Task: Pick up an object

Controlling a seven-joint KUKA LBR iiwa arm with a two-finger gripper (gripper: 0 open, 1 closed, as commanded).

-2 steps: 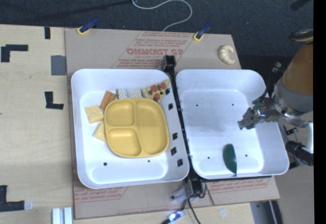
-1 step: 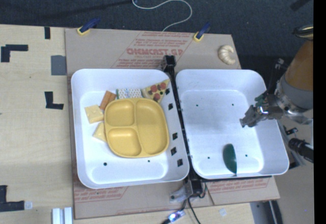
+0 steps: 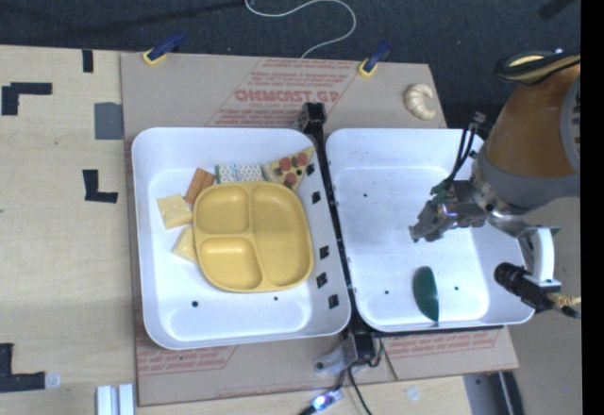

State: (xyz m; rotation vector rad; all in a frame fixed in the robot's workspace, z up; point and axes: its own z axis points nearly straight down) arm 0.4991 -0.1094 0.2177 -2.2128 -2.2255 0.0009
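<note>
Gripper point(image 3: 427, 226) low over right bin point(image 3: 377, 177), right of frame centre; finger state impossible to tell, nothing seen held. Dark green object point(image 3: 426, 293) flat on bin floor just below, apart. Yellow divided plate point(image 3: 253, 236) among small items in left bin point(image 3: 156, 215).

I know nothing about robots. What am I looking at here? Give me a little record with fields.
setting: two shallow white bins side by side on a bench
left bin: yellow divided plate lying over small flat pieces
right bin: dark green object near the front wall
arm: grey with orange band, reaching in from the right
gripper: over the right bin, up and apart from the green object; nothing seen between its fingers
outside bins: small beige object on the cardboard
</note>
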